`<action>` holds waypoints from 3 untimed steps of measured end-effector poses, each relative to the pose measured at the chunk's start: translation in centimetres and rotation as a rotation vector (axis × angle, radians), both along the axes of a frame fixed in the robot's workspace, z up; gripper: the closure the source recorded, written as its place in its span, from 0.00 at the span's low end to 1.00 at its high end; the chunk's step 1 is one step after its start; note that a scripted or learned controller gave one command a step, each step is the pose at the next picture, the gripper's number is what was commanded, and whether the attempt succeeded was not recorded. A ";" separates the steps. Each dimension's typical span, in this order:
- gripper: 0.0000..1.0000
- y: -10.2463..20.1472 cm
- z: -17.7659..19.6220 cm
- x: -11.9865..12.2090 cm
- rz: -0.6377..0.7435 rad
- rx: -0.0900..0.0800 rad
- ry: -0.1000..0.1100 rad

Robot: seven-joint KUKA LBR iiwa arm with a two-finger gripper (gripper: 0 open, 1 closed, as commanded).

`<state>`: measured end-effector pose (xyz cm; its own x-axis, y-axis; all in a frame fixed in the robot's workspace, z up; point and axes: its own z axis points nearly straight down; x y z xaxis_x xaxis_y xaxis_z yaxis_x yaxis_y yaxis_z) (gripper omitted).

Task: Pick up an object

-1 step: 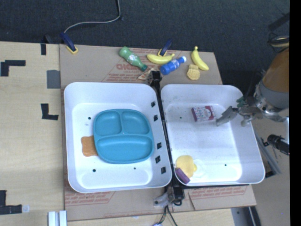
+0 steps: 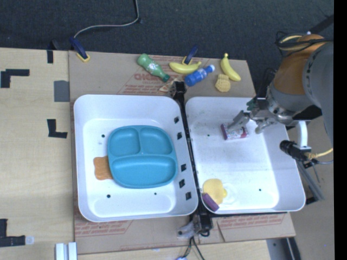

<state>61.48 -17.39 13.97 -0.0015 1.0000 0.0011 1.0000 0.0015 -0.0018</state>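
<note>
In the right bin (image 2: 282,199), near its back, lies a small pink and white object (image 2: 235,134). My gripper (image 2: 245,126) hangs low over it, reaching in from the right, and it is open. One fingertip (image 2: 233,125) is right at the object's far side and the other fingertip (image 2: 259,127) stands to its right. The object rests on the bin floor, not lifted. A yellow round item (image 2: 214,188) and a purple piece (image 2: 210,201) lie at the bin's front left corner.
The left bin (image 2: 87,112) holds a blue divided plate (image 2: 142,156) with a tan slice (image 2: 101,168) at its left. Behind the bins on the cardboard lie a green bottle (image 2: 152,66), two bananas (image 2: 185,67) (image 2: 230,69) and a blue bottle (image 2: 198,75).
</note>
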 end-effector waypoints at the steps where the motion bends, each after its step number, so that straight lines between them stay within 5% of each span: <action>1: 0.00 3.8 -4.8 2.8 0.000 -0.007 -0.014; 2: 1.00 3.7 -3.7 3.0 0.002 -0.010 -0.020; 3: 1.00 0.0 -5.3 -4.2 -0.002 -0.004 -0.006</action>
<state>57.29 -17.35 8.71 0.0003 1.0000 -0.0027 1.0000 -0.0003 0.0039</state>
